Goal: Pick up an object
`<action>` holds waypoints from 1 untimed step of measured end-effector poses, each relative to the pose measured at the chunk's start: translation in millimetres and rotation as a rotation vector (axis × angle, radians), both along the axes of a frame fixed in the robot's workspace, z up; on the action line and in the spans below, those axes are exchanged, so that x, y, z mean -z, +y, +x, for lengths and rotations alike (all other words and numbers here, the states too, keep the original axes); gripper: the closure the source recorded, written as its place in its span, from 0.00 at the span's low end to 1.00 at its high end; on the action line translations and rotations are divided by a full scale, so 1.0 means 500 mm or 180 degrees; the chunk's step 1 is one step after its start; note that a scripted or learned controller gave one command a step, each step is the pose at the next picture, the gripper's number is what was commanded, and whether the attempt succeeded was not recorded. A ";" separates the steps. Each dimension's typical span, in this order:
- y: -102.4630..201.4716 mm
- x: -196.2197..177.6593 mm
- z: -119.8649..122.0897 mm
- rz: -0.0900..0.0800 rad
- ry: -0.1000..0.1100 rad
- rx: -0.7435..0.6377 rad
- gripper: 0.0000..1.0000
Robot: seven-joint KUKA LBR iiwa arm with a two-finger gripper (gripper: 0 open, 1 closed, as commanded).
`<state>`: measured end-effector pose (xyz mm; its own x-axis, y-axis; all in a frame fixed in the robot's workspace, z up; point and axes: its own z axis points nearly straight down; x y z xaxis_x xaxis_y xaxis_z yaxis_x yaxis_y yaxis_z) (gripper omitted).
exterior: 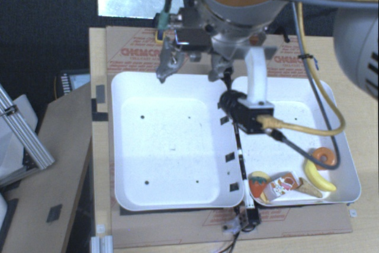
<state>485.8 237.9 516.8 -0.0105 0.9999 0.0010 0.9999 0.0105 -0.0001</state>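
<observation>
The gripper (192,70) hung open and empty above the far edge of the left bin (127,186). A banana (318,178), an orange ring (324,156), a tomato (258,184) and a packet (280,186) lay in the right bin's (354,186) near corner.

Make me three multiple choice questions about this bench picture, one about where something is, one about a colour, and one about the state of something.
1. Where do the toy items lie?
A. near corner of the right bin
B. middle of the left bin
C. on the cardboard outside the bins

2. What colour is the banana?
A. green
B. yellow
C. blue

3. How does the gripper stand?
A. pressed among the toys
B. shut on the banana
C. at the far edge of the left bin, holding nothing

Answers: 1 A, the banana and the orange ring sit low in the right bin. 2 B, it is plainly yellow. 3 C, its fingers are spread, nothing between them.
</observation>
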 end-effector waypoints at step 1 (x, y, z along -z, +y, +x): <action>-0.006 -0.025 0.002 0.0006 -0.0011 0.0017 1.00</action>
